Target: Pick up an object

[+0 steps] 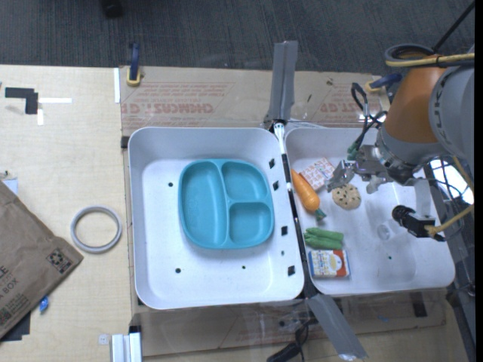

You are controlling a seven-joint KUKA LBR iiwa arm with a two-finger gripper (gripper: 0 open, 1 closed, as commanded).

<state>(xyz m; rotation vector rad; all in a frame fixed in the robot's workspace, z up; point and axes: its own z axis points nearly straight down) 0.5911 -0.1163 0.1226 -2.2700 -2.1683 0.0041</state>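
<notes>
Seen from above, at a slant: gripper [355,173] low in the right bin [400,274], just beside the cookie [346,196]; carrot [306,191], green pods [324,237] and small carton [329,263] to its left, well inside the bin; teal divided plate [226,203] alone in the left bin [151,225]. Fingers too blurred to judge; cannot tell whether spread or pressed. Best to centre over the cookie, descend straight, close gently, then lift slowly; risk of pushing it aside.
</notes>
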